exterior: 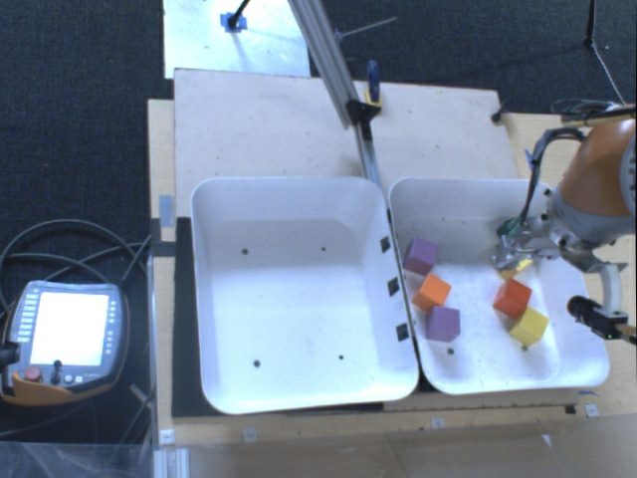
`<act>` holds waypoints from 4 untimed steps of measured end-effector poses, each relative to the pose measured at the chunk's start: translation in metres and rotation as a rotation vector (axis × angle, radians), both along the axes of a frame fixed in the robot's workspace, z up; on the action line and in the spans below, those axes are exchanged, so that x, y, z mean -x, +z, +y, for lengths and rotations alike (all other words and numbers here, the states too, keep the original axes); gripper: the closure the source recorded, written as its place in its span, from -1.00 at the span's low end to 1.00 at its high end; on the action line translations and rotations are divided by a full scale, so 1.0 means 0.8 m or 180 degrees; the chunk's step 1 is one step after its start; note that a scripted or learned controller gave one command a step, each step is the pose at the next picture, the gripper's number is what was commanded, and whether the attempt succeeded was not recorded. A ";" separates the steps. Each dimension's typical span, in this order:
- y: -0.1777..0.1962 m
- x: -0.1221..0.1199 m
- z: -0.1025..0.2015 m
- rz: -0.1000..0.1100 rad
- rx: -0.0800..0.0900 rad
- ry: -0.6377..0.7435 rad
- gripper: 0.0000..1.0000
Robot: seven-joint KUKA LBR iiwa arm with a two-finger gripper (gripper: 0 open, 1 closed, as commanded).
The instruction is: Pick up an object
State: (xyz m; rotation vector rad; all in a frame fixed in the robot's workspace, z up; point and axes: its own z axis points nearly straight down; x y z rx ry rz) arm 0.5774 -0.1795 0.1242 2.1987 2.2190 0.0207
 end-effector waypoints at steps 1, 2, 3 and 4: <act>0.071 0.006 -0.011 0.0047 -0.0001 -0.0018 1.00; 0.106 0.004 -0.011 0.0053 -0.0004 -0.0015 1.00; 0.114 0.013 0.065 0.0065 -0.0017 0.0004 1.00; 0.106 0.011 0.127 0.0065 -0.0017 0.0003 1.00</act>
